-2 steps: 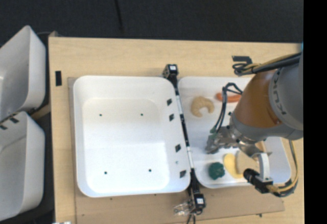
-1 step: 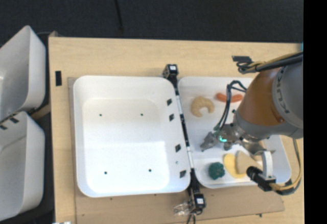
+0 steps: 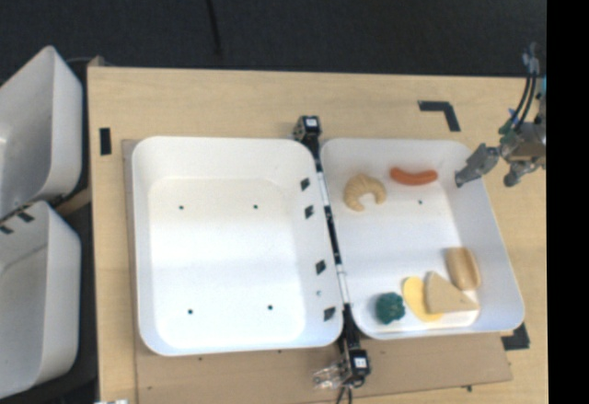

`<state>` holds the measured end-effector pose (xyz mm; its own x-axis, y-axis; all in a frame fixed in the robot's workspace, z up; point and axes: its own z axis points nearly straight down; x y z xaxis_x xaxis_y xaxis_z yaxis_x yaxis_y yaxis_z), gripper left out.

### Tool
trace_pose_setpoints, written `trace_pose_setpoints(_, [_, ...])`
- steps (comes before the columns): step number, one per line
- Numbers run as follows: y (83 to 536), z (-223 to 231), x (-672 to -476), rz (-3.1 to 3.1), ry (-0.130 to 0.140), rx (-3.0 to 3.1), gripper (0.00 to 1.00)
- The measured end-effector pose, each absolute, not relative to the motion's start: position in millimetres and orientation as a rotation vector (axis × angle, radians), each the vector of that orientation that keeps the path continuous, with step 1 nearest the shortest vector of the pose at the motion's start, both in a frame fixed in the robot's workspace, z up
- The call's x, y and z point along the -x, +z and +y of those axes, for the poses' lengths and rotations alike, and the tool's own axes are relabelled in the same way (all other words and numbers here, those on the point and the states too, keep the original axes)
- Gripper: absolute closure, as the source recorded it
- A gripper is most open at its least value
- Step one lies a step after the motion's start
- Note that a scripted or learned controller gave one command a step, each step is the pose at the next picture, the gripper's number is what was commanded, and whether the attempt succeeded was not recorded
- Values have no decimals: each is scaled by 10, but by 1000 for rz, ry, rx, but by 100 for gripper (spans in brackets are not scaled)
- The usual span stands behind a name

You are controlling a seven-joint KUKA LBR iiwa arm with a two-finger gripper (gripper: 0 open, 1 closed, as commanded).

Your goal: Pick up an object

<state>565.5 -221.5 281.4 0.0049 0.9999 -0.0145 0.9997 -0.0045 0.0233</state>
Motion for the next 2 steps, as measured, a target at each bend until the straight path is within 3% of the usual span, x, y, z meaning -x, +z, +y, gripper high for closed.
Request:
trace_pose_setpoints(1, [4400, -2309, -5231, 2207, 11, -2207, 0])
trace_pose_setpoints(2, [3912, -2285, -5459, 2227, -3, -2216, 0])
